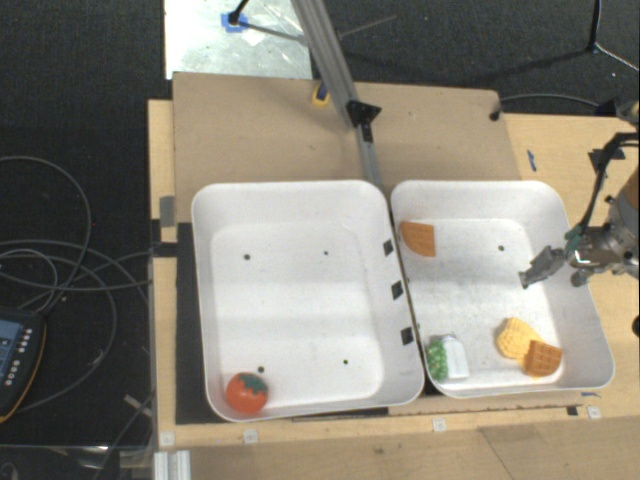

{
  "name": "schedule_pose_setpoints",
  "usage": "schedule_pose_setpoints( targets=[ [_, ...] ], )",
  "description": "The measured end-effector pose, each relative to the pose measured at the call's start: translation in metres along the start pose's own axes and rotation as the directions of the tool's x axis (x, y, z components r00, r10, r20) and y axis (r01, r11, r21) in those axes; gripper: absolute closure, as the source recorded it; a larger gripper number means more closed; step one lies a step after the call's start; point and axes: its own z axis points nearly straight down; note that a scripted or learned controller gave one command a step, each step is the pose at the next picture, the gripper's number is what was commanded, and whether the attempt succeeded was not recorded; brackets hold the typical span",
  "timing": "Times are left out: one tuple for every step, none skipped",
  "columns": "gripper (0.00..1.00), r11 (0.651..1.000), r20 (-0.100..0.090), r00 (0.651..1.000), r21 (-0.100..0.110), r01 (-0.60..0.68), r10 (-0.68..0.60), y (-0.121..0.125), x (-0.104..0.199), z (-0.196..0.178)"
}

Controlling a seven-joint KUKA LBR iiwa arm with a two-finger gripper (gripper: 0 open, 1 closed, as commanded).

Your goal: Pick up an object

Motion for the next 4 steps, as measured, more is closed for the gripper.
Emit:
schedule_pose_setpoints(
  targets=[
    [0.00, 1.000, 0.001, 1.000, -0.005, -0.001, 0.001, 0.001, 0.000, -0.002],
    [0.00, 1.000, 0.001, 1.000, -0.001, -0.005, 0.005, 0.006, -0.009, 0.050],
    [0.00, 1.000, -0.001, 1.000, 0.001, -0.004, 0.004, 0.009, -0.005, 0.112],
    [0.00, 1.000, 0.001, 1.000, -0.002, -0.004, 0.004, 0.010, -0.005, 0.132]
  ],
)
